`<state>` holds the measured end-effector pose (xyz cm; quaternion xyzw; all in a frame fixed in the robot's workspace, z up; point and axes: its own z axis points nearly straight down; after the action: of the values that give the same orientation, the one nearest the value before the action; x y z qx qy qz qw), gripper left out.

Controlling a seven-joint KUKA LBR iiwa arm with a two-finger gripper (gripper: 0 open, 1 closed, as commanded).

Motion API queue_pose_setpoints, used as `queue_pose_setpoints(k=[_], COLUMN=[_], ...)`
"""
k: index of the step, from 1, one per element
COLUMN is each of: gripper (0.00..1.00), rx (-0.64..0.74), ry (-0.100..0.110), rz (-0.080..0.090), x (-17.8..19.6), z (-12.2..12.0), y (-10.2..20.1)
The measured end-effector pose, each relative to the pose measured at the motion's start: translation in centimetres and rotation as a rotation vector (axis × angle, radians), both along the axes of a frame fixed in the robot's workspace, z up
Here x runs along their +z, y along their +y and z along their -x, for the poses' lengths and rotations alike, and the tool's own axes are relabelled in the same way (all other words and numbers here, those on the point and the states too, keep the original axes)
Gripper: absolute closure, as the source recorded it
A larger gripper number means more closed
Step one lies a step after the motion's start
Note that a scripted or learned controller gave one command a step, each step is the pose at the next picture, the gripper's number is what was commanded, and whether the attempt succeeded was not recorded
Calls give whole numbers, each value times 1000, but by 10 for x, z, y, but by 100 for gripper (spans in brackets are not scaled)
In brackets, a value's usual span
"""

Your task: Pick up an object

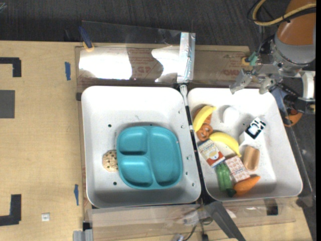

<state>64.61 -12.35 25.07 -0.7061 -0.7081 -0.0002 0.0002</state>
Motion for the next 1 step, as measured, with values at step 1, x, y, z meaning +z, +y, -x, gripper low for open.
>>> queue_pose_setpoints(k=[1], gripper=[0], rx=[37], ry=[0], rz=[2], x=[2], z=[21], y=[-37])
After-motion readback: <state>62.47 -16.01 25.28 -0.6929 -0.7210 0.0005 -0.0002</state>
